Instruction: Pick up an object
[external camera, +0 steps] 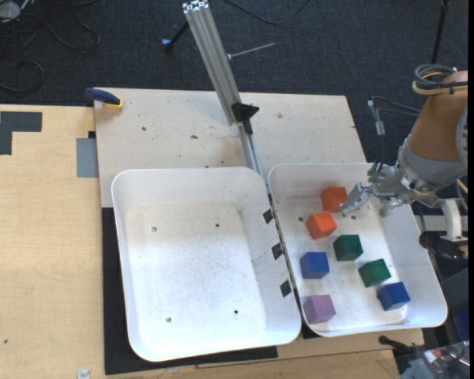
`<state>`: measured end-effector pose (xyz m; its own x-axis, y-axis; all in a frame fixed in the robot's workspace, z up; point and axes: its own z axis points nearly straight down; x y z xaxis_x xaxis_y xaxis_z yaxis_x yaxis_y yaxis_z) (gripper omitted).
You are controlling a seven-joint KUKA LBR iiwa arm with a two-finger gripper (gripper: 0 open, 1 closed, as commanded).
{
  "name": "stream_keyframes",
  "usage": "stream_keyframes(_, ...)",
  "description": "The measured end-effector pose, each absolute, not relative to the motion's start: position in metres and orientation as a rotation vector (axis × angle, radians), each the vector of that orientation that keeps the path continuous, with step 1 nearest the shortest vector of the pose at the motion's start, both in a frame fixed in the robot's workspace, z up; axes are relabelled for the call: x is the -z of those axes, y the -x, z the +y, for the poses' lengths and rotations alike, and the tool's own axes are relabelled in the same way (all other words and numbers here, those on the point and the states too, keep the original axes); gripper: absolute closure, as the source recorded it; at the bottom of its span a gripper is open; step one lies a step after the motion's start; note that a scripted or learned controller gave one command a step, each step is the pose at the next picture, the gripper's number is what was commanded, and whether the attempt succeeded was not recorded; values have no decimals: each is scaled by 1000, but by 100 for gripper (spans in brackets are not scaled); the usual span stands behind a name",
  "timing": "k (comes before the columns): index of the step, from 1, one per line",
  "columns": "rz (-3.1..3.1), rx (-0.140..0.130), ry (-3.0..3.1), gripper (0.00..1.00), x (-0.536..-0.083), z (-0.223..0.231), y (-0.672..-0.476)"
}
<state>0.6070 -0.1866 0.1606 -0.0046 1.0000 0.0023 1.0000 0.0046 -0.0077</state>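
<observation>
Several small blocks lie in the right white bin (426,306). An orange block (333,198) sits near its far side, with a red-orange block (321,225) just in front of it. Further forward are a dark green block (347,247), a blue block (314,264), a green block (374,272), another blue block (393,295) and a purple block (319,308). My gripper (371,203) hangs over the bin's far right part, just right of the orange block. It is open, and no block is between its fingers.
The left white bin (189,267) lies beside the right one, with black clips along their shared wall. A slanted aluminium bar (218,61) rises behind the bins. The arm (438,140) comes in from the right over the bin's edge.
</observation>
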Motion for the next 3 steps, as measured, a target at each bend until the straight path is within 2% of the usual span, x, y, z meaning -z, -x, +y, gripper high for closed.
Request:
stream_keyframes(1,-2219,-4,2221,0,-118,-189,-603)
stream_keyframes(2,-2219,-2,2221,0,-118,-189,-603)
stream_keyframes(3,-2216,-2,2222,100,-126,-189,-603)
